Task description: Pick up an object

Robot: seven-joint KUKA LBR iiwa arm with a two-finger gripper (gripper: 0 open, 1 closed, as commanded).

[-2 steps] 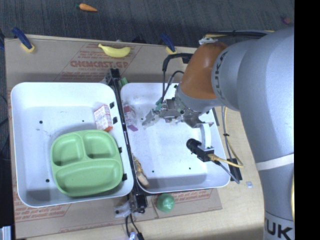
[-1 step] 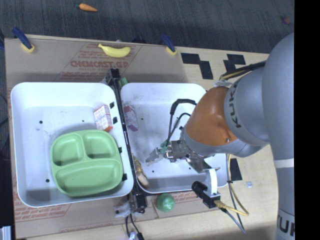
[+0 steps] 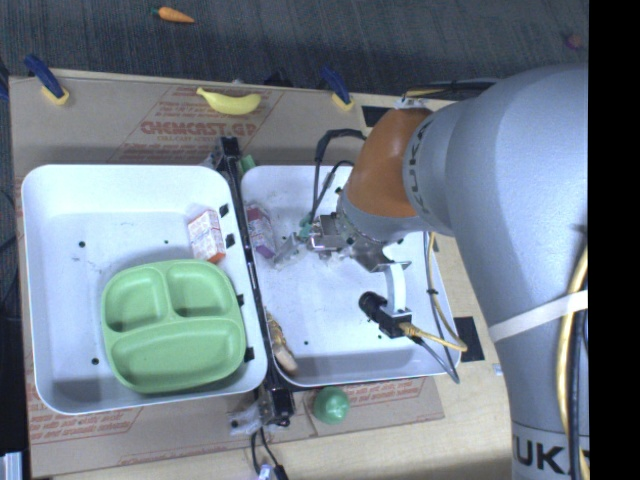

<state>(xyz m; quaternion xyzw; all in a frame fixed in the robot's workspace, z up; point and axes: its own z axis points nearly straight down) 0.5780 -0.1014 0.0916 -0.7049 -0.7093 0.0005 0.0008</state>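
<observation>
My gripper [image 3: 300,240] reaches down into the upper left part of the right bin [image 3: 330,363], under the orange-banded wrist [image 3: 385,168]. Just to its left, a clear pinkish wrapped item [image 3: 259,228] lies against the bin's left wall. A small greenish piece [image 3: 304,229] sits right at the gripper's tip, and I cannot tell whether it is touched. At the bin's lower left corner lies a tan object [image 3: 279,349]. The left bin [image 3: 60,218] holds a green divided plate [image 3: 175,323] and a small red and white carton [image 3: 205,235].
A yellow banana [image 3: 230,99] rests on the cardboard behind the bins. A green ball [image 3: 331,404] sits in front of the right bin. An orange carrot [image 3: 175,14] lies on the dark floor beyond. The grey arm covers the right side.
</observation>
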